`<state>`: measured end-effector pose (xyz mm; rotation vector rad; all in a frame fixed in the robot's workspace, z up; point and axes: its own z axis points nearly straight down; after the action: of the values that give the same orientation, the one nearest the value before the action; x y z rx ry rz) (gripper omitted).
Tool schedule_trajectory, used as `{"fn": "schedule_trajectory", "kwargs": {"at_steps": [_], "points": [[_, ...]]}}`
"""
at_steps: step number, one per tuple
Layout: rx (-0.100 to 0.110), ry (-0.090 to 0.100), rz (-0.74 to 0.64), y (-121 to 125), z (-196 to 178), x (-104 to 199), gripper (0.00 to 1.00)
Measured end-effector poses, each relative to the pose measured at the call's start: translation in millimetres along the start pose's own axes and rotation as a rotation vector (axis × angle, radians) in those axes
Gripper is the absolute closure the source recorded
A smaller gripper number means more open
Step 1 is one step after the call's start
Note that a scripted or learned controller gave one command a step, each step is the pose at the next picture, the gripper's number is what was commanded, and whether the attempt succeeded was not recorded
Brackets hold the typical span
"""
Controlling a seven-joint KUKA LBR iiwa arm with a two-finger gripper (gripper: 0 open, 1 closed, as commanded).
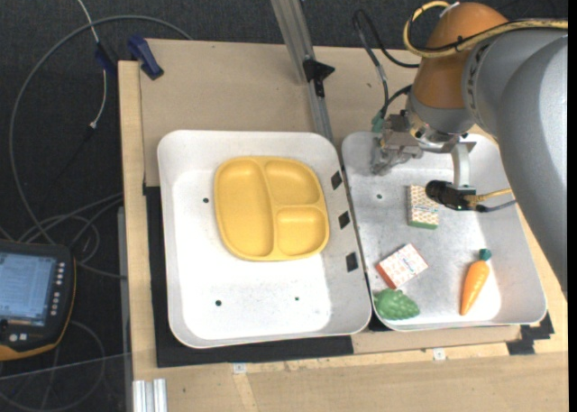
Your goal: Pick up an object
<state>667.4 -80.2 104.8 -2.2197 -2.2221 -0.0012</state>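
Gripper: the metal two-finger gripper (389, 154) hangs over the right white bin's (514, 248) far corner; whether clenched or released, I cannot tell.
Objects: orange toy carrot (474, 284), small patterned box (422, 206), all unlifted.
Progress: seemingly nothing grasped.

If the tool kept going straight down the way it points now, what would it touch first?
Most likely the bare floor of the right bin near its far-left corner. The tool hangs there, well short of the small patterned box. Height above the floor is unclear from this view.
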Motion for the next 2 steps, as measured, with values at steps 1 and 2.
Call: {"fn": "schedule_trajectory", "kwargs": {"at_steps": [1,2], "points": [[-0.008,-0.002,0.0,6,-59,-9,1.0],[-0.008,-0.002,0.0,8,-109,-8,1.0]]}}
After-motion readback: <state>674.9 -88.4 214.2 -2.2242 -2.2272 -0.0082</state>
